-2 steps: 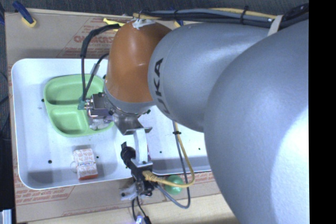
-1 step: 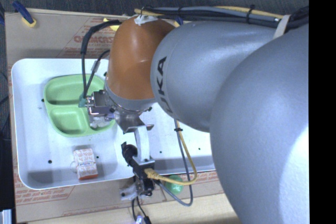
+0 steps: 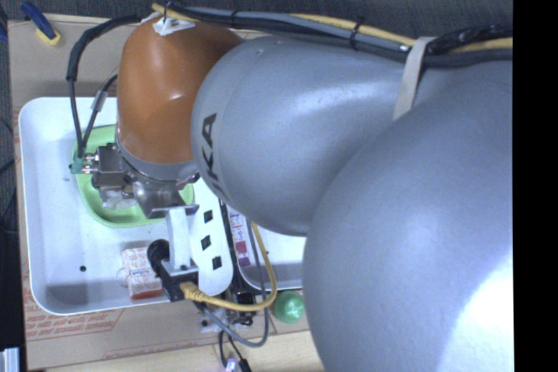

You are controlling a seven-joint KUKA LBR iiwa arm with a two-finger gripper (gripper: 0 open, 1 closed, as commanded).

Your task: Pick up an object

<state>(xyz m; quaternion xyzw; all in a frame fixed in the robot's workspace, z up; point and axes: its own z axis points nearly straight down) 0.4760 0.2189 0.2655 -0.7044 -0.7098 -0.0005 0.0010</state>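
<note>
The arm [image 3: 349, 187] comes in from the right and covers most of the view, with its orange band [image 3: 161, 91] over the left white bin [image 3: 39, 187]. Below the band, the wrist and the gripper [image 3: 131, 187] hang over a light green dish-like object [image 3: 100, 209] that lies in the middle part of this bin; the gripper body hides the place where the tips meet it, so I cannot tell how far the gripper is opened or if it has hold of something. The green object shows as a curved rim to the left of the gripper and below it, pale green with a whitish inside. Near the front wall of the same bin lies a small packet [image 3: 138, 270], white with orange-red print, just beside the white mounting plate [image 3: 205, 248] of the wrist, below the green object. A small green ball [image 3: 289, 307] sits at the bottom, near the edge of the arm.
</note>
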